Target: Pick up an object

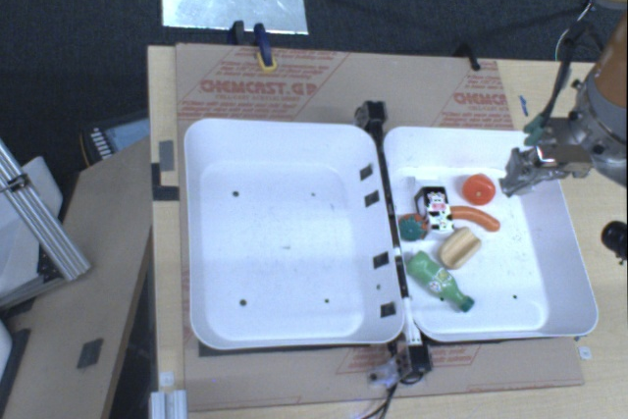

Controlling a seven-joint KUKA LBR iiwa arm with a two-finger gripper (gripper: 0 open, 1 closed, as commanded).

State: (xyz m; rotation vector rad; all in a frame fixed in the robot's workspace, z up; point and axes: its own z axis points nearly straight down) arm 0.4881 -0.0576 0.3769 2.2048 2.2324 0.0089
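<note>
The gripper [518, 174] hovers over the right bin's [549, 309] far right part; whether it is spread or pinched, I cannot tell. Just left of it lies a tomato [479, 188]. Nearer, the carrot [475, 217] runs left-right, and the green bottle [440, 281] lies diagonally, cap near-right.

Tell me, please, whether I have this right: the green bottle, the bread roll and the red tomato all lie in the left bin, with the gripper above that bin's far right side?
Not quite: they lie in the right bin, not the left. The camera view shows the bottle, roll and tomato there, with the gripper above its far right side.
</note>
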